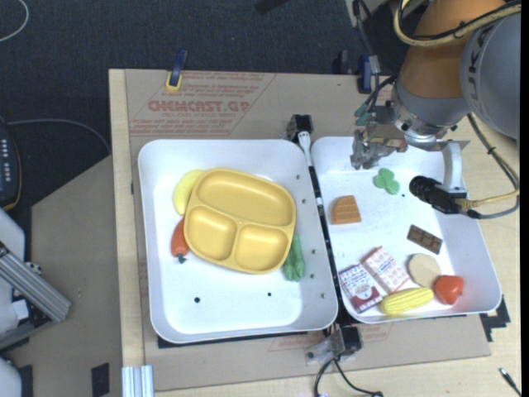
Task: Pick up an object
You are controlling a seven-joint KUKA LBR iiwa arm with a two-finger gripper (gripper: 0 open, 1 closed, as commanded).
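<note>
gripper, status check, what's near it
Gripper low over right bin, far end. Nothing seen between fingers. Green piece lies just beside it. Nothing blocking.

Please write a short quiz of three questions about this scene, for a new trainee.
1. True or false: the yellow tray lies in the left bin.
2. Which item is nearest the hand? A) corn B) green toy C) tomato
3. Fill in: the chocolate bar lies in the ____ bin.

Key: 1 true; 2 B; 3 right.
</note>
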